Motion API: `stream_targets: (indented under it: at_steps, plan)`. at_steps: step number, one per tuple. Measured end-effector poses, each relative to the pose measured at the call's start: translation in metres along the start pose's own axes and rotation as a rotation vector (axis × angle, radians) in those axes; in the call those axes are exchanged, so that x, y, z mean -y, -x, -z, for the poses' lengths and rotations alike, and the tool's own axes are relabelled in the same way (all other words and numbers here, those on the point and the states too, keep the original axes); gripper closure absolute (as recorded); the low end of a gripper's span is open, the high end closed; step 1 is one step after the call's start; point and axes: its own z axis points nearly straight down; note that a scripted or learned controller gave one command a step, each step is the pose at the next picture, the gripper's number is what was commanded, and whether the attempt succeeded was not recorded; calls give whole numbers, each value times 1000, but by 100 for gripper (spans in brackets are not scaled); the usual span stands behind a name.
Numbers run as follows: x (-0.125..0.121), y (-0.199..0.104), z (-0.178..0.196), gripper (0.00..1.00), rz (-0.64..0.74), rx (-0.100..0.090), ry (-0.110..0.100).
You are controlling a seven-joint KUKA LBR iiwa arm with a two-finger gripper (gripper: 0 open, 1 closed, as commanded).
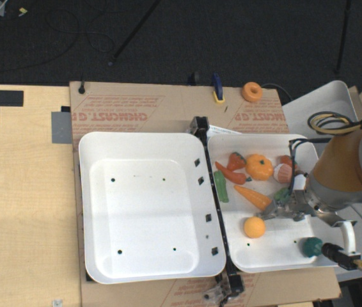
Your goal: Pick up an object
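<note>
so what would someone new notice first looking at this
Probably the cluster of bright toy food in the right bin: an orange pumpkin, a carrot, a small orange ball and a green pod by the divider. Next, the grey arm with its orange band reaching in from the right, its gripper low beside the carrot.

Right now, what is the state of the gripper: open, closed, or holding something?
Gripper: cannot be told; it sits low in the right bin, beside the carrot.
</note>
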Motion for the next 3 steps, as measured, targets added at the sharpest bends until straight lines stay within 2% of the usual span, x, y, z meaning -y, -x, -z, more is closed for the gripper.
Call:
stream_targets:
  at_steps: [1, 2, 3]
  plan:
    - [-74, -33, 4, 0, 12, 1, 7]
    - [-120, -64, 4, 0, 10, 2, 4]
    - [-114, -62, 13, 100, 8, -2, -16]
